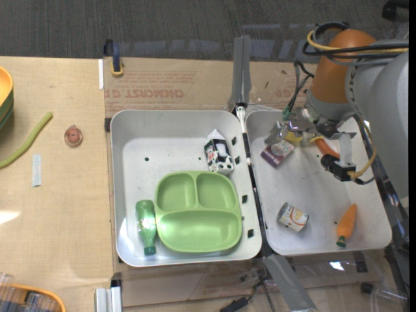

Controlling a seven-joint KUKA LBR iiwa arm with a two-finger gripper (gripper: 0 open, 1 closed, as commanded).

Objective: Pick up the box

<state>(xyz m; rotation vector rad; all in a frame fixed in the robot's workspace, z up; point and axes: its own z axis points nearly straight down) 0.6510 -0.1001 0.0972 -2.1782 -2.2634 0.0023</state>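
Task under way, not done.

Box [278, 152]: small, purplish, in right bin [380, 236] near its back-left corner, tilted, seemingly resting on the bin floor. Gripper [288, 131] just behind and above it, touching or nearly touching the box's back edge; contact not clear from this slant. Cannot tell how wide the gripper stands, nor whether anything is in its hold: too much metal and cable crowded there. No sign of the box raised off the floor. Judged stage: approach or closing, lift yet to come.

Elsewhere in right bin:
- Can [293, 216] on its side toward the front middle, well apart from box.
- Carrot [346, 221] near front-right corner.
- Second orange piece [325, 146] just right of the gripper, partly under the arm [338, 70], kind unclear.

Left bin [120, 174]:
- Green plate [197, 212] across the front half.
- Green bottle [147, 226] just beside the plate's left edge.
- Black-and-white carton [219, 155] by the right wall, behind the plate.

Carton also box-like, so possibly the thing meant. Going by the gripper's place, purple one taken as target; a judgement only.

Left to do: get a sure grip on box, raise it clear of the bin. Possible trouble: box near the bin's left and back walls, little room on those sides.
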